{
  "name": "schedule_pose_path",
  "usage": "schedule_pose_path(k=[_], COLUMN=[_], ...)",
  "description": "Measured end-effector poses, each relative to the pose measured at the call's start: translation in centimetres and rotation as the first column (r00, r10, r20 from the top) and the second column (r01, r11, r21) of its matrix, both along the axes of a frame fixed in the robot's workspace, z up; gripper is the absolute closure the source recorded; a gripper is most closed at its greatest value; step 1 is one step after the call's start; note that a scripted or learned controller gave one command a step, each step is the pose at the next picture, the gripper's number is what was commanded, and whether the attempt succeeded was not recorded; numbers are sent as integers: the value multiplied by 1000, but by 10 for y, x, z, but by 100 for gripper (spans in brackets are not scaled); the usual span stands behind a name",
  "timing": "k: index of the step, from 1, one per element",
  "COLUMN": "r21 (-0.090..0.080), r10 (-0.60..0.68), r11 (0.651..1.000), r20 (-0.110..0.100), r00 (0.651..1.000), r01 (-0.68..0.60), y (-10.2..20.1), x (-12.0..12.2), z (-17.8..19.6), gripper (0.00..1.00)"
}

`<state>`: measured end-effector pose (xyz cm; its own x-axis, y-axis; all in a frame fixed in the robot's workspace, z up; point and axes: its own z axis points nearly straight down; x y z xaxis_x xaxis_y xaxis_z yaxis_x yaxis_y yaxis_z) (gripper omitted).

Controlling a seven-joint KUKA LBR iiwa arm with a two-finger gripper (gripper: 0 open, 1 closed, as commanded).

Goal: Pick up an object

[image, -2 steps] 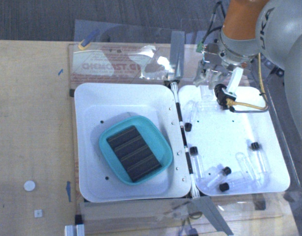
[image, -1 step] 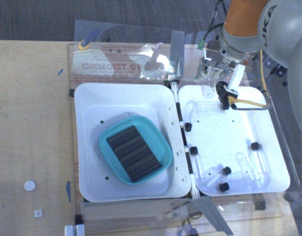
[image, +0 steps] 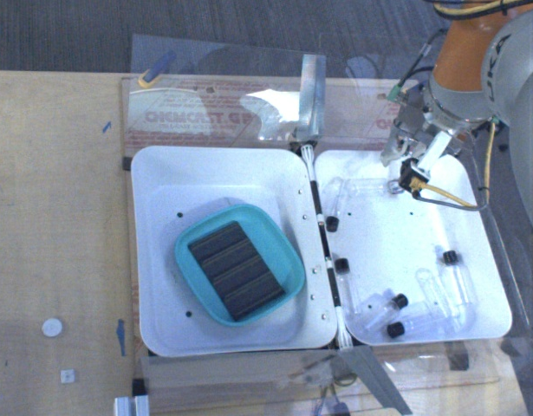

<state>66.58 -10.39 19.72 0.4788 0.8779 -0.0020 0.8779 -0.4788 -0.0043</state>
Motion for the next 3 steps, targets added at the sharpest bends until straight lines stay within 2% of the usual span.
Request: schedule_pose_path(k=[1,2,3], r21=[-5,-1,1], r10=[30,-30,-93], r11=[1000,1000,996], r20=[16,6,1], r00=[999,1000,996], r01=[-30,30,93], y=[-66,-48,11], x=[-3,2,1], z=[-92,29,29], gripper=[100,100,100])
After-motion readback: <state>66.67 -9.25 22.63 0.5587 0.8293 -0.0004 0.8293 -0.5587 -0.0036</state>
